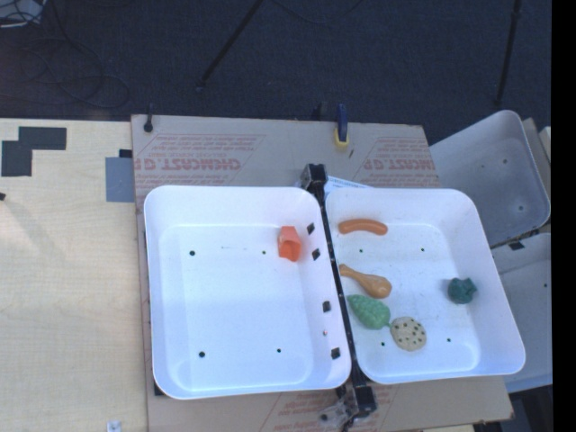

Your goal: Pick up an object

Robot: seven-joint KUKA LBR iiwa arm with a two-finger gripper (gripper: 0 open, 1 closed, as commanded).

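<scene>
An orange block (289, 243) lies in the left bin (180, 214), near its right wall. In the right bin (477, 223) an orange sausage (363, 228) rests at the back. A tan drumstick (366, 282) sits below it, toward the divider. Beside that lie a light green leafy piece (369, 311) and a beige spotted cookie (408, 333). A dark green lump (462, 290) sits alone at the right side.
Both bins rest on a cardboard sheet (234, 151) over a wooden bench (63, 277). A blue-and-yellow clamp (341, 126) holds the cardboard's far edge. A grey-white tilted panel (504, 165) stands at the right, behind the right bin.
</scene>
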